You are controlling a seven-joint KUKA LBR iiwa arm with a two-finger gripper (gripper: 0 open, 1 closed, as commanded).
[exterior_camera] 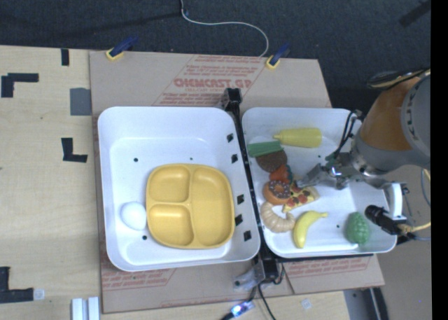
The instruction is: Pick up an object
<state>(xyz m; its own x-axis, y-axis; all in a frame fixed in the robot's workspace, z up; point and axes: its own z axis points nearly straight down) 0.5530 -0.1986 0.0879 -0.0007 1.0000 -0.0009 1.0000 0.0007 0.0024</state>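
The gripper (pixel 316 174) is low in the right bin (pixel 334 117), near its middle, and its fingers stand a little apart with nothing between them, as far as this slanted view lets me judge. At about 8 o'clock from it, just beside, lies the pizza slice (pixel 299 197). The yellow corn (pixel 298 137) is at 11 o'clock, the banana (pixel 305 226) at 6 o'clock, the green broccoli (pixel 358 228) at 4 o'clock. In the left bin (pixel 115 129) rest a yellow divided plate (pixel 190 206) and a white egg (pixel 133 215), touching.
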